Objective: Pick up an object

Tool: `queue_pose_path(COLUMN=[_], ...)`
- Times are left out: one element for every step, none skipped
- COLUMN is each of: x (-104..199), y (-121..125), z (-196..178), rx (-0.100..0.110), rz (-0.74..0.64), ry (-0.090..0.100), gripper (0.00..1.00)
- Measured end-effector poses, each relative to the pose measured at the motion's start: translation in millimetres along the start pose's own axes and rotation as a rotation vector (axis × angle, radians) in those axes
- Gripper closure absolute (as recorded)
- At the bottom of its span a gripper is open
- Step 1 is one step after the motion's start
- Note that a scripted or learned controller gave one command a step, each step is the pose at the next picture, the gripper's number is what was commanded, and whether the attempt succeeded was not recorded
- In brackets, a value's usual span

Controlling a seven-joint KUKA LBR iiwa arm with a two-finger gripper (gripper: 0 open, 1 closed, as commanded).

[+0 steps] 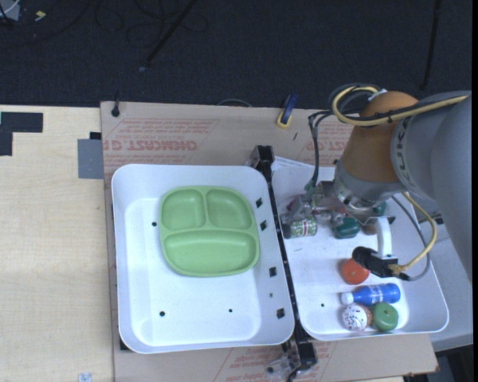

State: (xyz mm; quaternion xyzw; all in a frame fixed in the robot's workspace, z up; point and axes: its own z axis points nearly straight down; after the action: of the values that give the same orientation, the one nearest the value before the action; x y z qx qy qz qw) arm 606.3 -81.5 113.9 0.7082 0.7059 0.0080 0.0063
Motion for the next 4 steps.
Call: queue_pose_path(x=[-5, -5, -7, -4], y=[3, 4, 6, -11], z=[-14, -77, -116, -104], rx=[-0.008, 0.017, 0.019, 0.026], rz=[0.006, -0.003, -0.003, 0.002], ry=[-0.006, -0.003, -0.002, -0.002], gripper=[1.00, 1.00, 1.00, 1.00])
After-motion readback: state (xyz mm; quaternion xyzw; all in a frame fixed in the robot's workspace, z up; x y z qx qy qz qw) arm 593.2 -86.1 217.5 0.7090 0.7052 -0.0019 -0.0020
